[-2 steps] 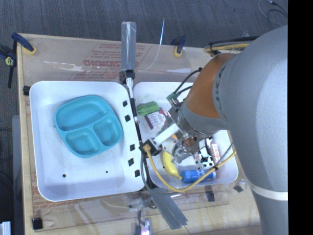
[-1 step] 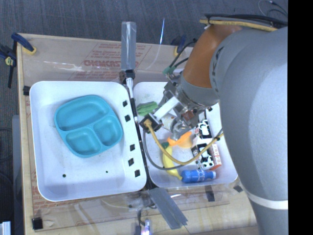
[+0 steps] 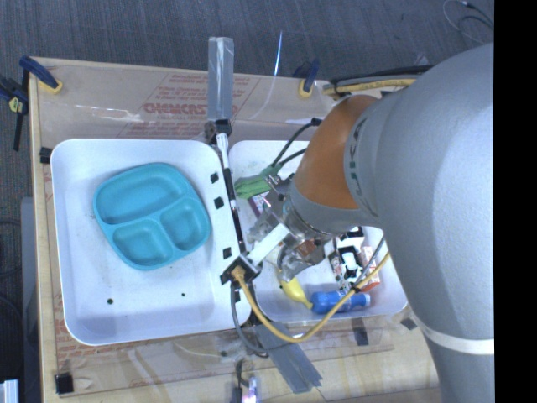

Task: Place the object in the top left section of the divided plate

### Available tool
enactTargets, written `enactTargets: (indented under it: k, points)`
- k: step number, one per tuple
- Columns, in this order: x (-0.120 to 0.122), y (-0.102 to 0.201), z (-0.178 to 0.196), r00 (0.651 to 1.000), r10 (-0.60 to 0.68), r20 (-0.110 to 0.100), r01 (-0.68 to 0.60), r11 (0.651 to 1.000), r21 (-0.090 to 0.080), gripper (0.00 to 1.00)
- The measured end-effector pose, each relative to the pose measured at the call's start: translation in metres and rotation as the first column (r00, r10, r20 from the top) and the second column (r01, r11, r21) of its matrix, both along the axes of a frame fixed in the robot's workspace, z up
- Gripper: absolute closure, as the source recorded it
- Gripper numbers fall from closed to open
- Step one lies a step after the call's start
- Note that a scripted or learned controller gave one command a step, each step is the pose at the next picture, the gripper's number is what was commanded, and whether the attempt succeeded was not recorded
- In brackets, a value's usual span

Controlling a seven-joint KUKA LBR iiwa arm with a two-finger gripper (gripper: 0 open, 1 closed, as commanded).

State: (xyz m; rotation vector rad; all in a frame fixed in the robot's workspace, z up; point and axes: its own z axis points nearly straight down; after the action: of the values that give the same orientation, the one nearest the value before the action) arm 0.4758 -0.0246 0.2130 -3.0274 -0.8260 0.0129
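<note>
— So where has it got to?

— Picking, I'd say. The grey arm with the orange band (image 3: 336,166) is bent down into the right-hand white bin (image 3: 252,154), and its hand (image 3: 294,254) sits low among the clutter there: a small yellow piece (image 3: 293,290), a blue oblong object (image 3: 336,300), something green (image 3: 250,186) up near the divider.

— Has it got anything?

— I can't tell. The wrist and cables hide the business end, so whether it's open, closed or gripping is beyond me. Nor can I say which piece it's after.

— And the plate?

— The turquoise three-section plastic plate (image 3: 151,215) lies in the left-hand white bin (image 3: 126,321), well apart from the hand, nothing in it.

— What next, then?

— By my reckoning, a secure grip first, then a lift clear of the wall between the bins, a carry across, and a release over the plate's upper left section.
</note>
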Motion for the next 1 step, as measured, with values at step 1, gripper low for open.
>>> enactTargets:
  k: [1]
  points:
    - [0.0014, 0.0128, 0.0158, 0.992, -0.129, 0.004, 0.129, 0.992, -0.002, 1.0]
